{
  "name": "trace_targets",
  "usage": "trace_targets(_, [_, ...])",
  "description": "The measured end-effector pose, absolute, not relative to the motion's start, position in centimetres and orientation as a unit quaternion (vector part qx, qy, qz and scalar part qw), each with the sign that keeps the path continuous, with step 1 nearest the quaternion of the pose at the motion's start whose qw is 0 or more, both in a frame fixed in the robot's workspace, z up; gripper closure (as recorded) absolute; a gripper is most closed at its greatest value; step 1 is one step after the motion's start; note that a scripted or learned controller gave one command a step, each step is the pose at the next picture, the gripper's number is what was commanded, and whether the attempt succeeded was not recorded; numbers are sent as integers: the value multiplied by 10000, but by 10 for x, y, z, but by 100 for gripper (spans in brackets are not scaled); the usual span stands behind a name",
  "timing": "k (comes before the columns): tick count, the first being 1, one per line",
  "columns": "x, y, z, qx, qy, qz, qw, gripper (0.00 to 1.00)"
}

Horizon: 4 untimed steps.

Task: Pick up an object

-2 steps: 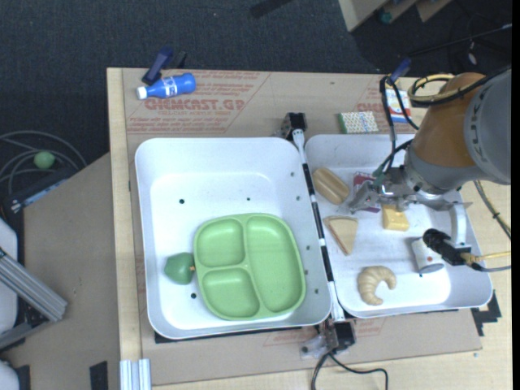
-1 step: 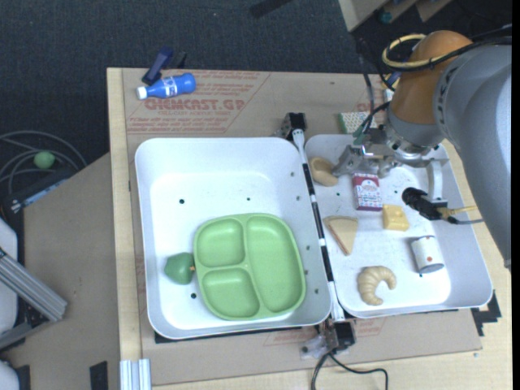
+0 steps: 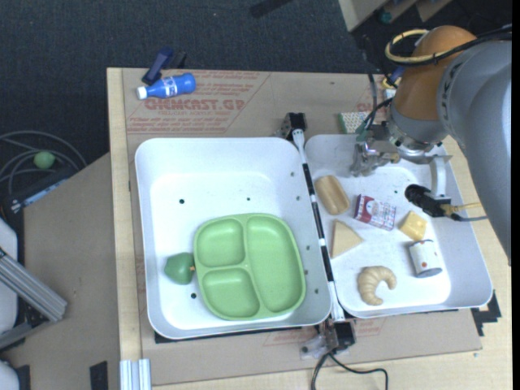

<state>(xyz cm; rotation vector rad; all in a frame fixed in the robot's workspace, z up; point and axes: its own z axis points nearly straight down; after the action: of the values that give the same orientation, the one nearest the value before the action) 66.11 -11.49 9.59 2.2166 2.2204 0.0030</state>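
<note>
In the left bin (image 3: pixel 154 185) a glossy green divided plate (image 3: pixel 248 265) lies at 5 o'clock, a green pear (image 3: pixel 178 268) touching its 9 o'clock edge. The right bin (image 3: pixel 471 287) holds a bread roll (image 3: pixel 331 193), cheese wedge (image 3: pixel 344 237) and ridged croissant (image 3: pixel 375 283). The jaws (image 3: pixel 367 157) hang at its 11 o'clock; open or closed, I cannot tell, so a good pick means descending squarely over the nearby roll.

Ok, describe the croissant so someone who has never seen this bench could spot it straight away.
Look at the right-hand white bin, the one holding several small food items. The croissant lies near its front edge, just below a pale cheese wedge. It is the one curved, golden-brown crescent among blocky or wedge-shaped neighbours.
</note>
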Motion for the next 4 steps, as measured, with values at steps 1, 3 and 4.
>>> trace_targets(1, [661, -115, 95, 7065, 7077, 7, 17, 0])
trace_targets(3, [617, -93, 85, 7070, 7072, 5, 9, 0])
trace_targets(4, [591, -94, 85, 7074, 7069, -5, -3, 0])
